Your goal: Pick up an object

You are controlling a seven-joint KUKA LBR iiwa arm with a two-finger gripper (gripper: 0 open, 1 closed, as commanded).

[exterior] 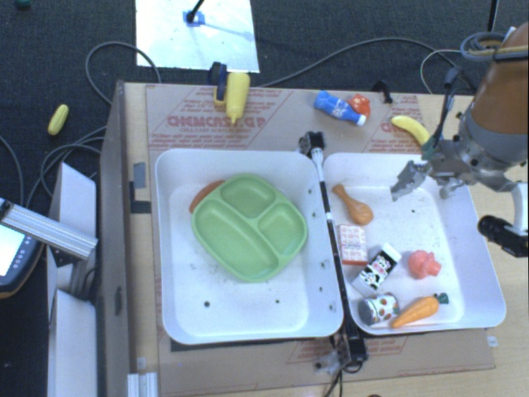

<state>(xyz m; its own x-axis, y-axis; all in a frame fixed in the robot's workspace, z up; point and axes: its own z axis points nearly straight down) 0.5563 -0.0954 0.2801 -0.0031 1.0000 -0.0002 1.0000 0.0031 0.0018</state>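
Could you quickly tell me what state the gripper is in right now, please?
Gripper: open, holding nothing, above the back of the right bin.

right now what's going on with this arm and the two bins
A grey arm reaches in from the right, its tool hovering over the upper part of the right bin with nothing between its fingers. Below it in that bin lie a toy drumstick, a small red-and-white box, a cow-print carton, a pink toy, a can and a carrot. The left bin holds a green divided plate. Nothing has been picked up yet.
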